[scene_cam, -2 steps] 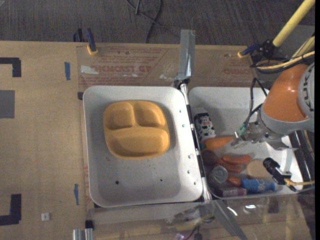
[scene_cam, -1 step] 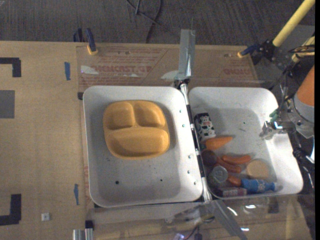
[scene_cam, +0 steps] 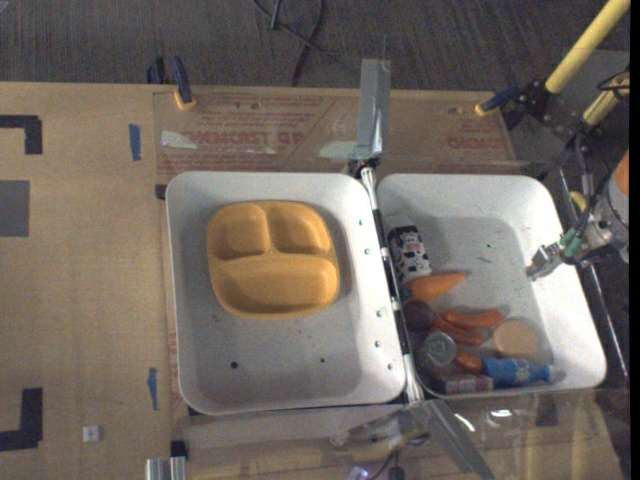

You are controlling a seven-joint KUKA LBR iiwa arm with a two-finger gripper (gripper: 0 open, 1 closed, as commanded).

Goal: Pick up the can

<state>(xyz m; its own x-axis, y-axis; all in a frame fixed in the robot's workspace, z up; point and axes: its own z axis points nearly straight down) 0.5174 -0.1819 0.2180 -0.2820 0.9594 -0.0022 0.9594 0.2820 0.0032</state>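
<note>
A small black-and-white can lies against the left wall of the right bin, near its middle. A second, grey can stands upright lower down among the toy food, its round top facing up. My gripper hangs over the right side of the right bin, well to the right of both cans and touching neither. Nothing shows at its tip.
An orange carrot, a purple piece, an orange sausage shape, a round bun and a blue bottle crowd the right bin's lower part. A yellow divided plate lies in the left bin.
</note>
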